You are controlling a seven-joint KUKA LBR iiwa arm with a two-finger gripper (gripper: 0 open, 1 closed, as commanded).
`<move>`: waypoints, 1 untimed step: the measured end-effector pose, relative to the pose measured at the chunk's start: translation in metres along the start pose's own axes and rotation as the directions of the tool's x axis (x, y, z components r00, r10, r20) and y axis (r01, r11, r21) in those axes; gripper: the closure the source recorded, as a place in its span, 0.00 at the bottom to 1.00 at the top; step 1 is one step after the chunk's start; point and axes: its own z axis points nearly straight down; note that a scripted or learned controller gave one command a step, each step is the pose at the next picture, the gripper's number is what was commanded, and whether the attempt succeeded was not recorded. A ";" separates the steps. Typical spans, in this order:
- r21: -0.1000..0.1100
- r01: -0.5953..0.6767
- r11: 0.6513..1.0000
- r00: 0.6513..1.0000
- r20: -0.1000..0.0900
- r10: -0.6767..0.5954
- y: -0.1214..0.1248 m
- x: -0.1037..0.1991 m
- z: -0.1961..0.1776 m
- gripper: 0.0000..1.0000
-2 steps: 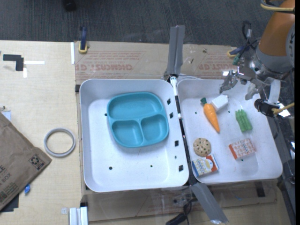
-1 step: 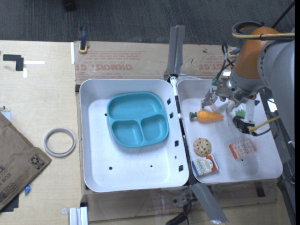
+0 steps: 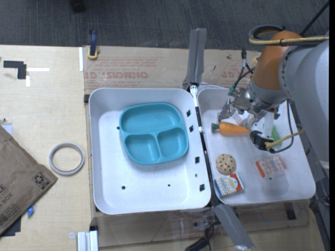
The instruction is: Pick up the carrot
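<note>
One long orange carrot (image 3: 234,129) lies under the robot's metal hand (image 3: 242,112). I cannot tell its grip. It could roll away if bumped.

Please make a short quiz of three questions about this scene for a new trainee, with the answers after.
1. True or false: the carrot lies in the same bin as the blue divided plate.
2. Which thing lies nearest the cookie? A) the tape ring B) the small carton C) the cardboard box
3. Fill in: the gripper stands over the ____ bin in the camera view.

Key
1. False: the carrot is in the right bin, the plate in the left bin.
2. B
3. right
</note>
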 end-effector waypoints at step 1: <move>0.001 -0.099 0.995 0.995 0.000 0.099 -0.034 -0.016 0.000 0.00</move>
